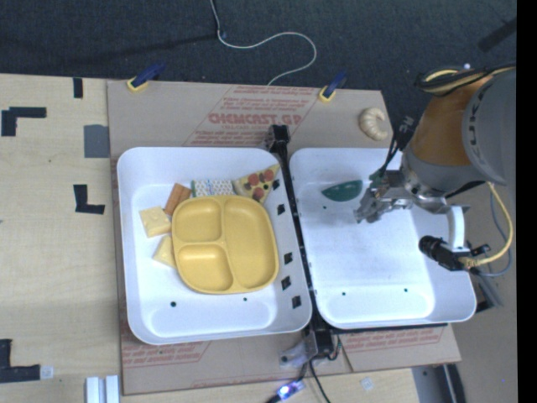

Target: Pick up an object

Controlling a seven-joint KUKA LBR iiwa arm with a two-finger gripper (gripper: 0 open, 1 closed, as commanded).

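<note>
In the camera view the gripper point(369, 211) hangs low over the right bin point(369, 296), just right of the green piece point(341, 191) by the bin's far wall; I can't tell how wide it's set. Shift left and centre over the piece before closing. Far wall is close; open floor lies toward you. The left bin point(138, 296) is crowded by the yellow tray point(225, 243).

The bench point(50, 250) bears a cardboard sheet point(243, 116) — on it two white bins point(134, 225), side by side.
</note>
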